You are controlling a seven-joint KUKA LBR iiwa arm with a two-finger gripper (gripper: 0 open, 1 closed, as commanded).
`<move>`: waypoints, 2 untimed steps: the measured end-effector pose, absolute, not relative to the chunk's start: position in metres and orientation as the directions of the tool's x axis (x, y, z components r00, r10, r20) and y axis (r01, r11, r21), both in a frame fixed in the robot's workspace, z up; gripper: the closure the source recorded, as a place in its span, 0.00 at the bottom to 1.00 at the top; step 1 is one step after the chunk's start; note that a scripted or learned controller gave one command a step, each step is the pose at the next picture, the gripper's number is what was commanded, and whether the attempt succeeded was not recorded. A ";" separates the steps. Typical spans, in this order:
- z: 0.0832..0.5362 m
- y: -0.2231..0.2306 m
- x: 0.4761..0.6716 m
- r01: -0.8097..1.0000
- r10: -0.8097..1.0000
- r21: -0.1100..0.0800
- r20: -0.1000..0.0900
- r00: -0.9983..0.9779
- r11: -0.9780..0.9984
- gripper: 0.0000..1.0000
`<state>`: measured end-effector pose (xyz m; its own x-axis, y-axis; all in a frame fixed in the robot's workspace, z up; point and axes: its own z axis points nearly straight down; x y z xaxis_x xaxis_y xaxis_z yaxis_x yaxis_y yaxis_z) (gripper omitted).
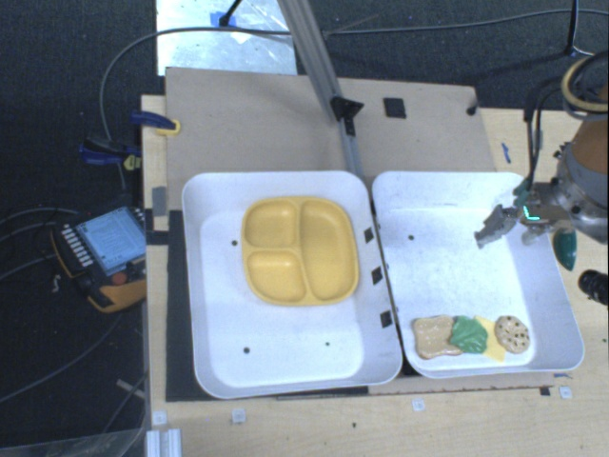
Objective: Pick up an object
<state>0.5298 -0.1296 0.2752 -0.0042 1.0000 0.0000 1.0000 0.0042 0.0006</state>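
Along the front edge of the right bin lies a row of toy foods: a tan toast slice, a green leaf piece, a yellow cheese slice and a chocolate-chip cookie. My gripper hovers over the right side of this bin, well behind and above the food. Its two fingers stand apart, open, with nothing between them. The arm's wrist enters from the right edge.
A yellow three-compartment plate sits in the left bin. A slanted metal pole runs down to the gap between the bins. Cables and a handheld controller lie off the bench to the left.
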 end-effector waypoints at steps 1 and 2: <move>0.276 -0.130 0.530 1.000 1.000 0.002 0.000 -0.004 0.004 0.00; 0.215 -0.126 0.525 1.000 1.000 -0.004 0.001 -0.002 0.002 0.00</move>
<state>0.5246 -0.1264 0.2150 -0.0017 1.0000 0.0011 1.0000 0.0017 -0.0037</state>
